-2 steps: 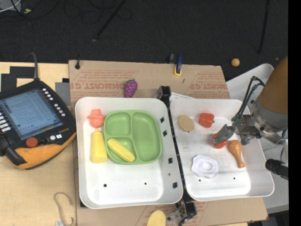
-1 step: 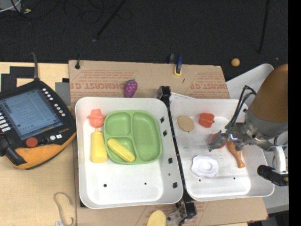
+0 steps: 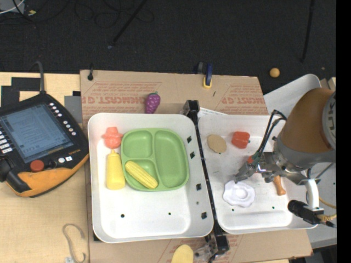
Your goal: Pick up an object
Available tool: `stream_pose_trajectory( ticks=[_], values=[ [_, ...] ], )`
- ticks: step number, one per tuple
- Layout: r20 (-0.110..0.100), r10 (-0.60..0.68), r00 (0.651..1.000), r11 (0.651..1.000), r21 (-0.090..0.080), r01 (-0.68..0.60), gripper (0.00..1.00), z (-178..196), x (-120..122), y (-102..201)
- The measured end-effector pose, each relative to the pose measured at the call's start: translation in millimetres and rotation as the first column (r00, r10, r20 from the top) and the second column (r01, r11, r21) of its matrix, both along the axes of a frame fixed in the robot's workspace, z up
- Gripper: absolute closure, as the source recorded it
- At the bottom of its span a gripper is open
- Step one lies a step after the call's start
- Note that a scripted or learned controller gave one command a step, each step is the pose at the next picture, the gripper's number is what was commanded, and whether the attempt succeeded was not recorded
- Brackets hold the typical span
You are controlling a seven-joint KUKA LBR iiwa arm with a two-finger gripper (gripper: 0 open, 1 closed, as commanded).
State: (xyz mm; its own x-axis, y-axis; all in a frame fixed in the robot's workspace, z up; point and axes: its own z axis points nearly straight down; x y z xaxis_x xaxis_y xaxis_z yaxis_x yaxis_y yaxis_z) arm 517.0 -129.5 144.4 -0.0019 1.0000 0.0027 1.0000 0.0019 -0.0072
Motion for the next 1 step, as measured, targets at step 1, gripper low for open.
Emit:
stream_pose_trajectory(
  ticks=[1],
  values=[
    [0.0,0.0,1.0,1.0,0.0,0.0,0.0,-53.9,-1.1,2.4]
  ],
)
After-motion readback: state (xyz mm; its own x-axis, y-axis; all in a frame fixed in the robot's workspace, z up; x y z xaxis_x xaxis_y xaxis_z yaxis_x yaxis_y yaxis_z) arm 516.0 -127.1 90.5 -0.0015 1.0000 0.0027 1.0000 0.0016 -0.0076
